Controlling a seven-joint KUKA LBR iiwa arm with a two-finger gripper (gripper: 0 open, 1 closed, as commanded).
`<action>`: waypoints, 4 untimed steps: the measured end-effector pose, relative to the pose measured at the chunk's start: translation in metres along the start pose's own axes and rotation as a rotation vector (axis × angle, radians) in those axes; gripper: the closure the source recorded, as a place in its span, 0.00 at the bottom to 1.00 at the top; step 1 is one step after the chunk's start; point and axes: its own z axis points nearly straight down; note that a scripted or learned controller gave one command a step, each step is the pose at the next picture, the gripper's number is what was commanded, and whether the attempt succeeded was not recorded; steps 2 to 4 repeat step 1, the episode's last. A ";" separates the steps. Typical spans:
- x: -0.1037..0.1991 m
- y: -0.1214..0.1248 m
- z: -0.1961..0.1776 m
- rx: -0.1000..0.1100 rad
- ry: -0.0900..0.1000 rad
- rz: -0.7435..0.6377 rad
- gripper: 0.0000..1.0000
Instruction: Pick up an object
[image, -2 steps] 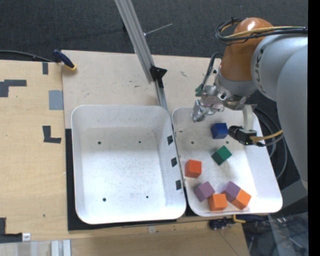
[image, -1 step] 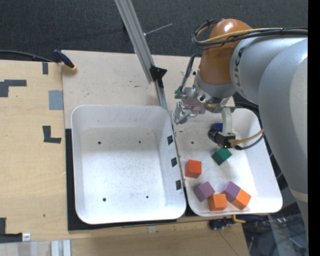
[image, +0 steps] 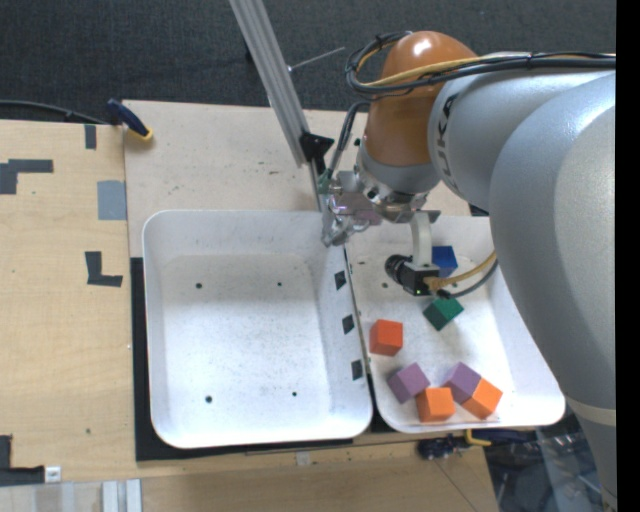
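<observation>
My gripper hangs over the far end of the rim where the two white bins meet, with no block under it. The right bin holds several blocks. A blue block and a green block lie right of the gripper, near the wrist. An orange block sits nearer the middle. At the near end, two purple blocks and two orange blocks cluster together. Nothing shows between the gripper's tips.
The left bin lies beside the right one, its floor speckled with dark marks. A slanted metal bar rises behind the bins, close to the gripper. A blue and yellow clamp lies on the bench at far left.
</observation>
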 end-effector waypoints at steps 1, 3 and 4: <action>0.047 -0.013 -0.023 -0.001 0.001 0.000 1.00; 0.047 -0.013 -0.023 -0.001 0.001 0.000 1.00; 0.047 -0.013 -0.023 -0.001 0.001 0.000 1.00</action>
